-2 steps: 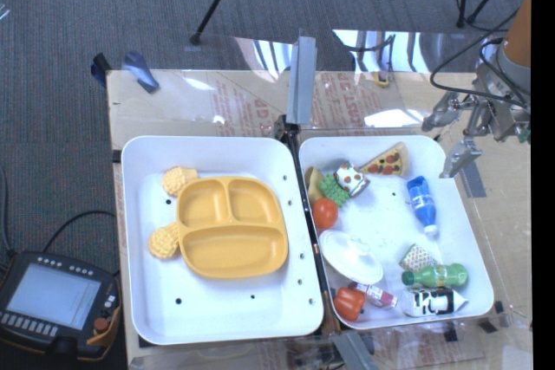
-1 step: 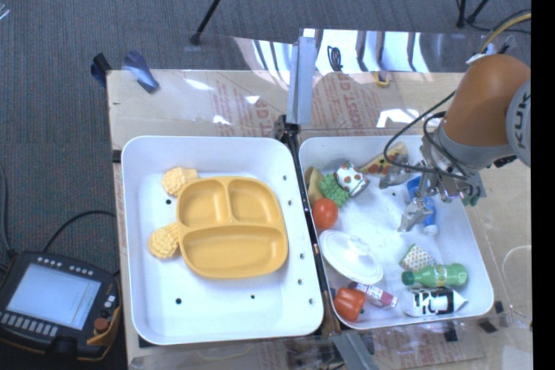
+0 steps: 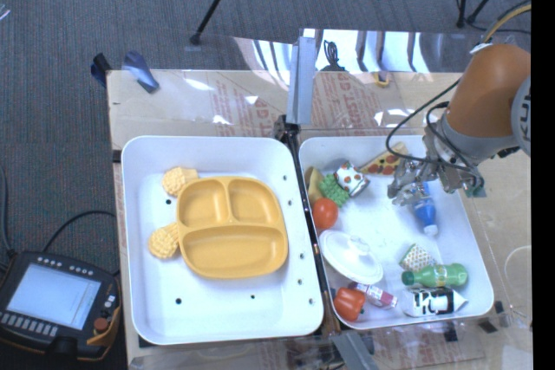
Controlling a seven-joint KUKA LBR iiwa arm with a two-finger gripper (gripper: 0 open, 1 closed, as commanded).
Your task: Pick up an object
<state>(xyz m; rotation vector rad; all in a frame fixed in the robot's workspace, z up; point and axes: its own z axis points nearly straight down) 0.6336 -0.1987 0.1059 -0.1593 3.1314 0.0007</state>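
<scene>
While the arm reaches in over the right bin, you have the gripper low near that bin's far right corner, directly above a small blue bottle that lies on the bin floor. I judge this to be the approach or closing step of the pick, with the bottle as the likely target, since it is the thing nearest the fingertips. Whether the gripper is open, closed, or already touching the bottle, I cannot tell: the metal parts blur together there and the bottle's upper end runs under them.

Your next move calls for a clear check that the bottle sits between the fingers before any lift; it lies on its side and looks likely to roll or slip out.

Other candidates lie well apart from the gripper: a green bottle and a black and white carton by the near right corner, a white lid mid-bin, a red tomato by the left wall. The left bin carries a yellow divided plate.

The wrist hides part of the far bin wall, and the small colourful pieces near the far left corner are too jumbled to name.
</scene>
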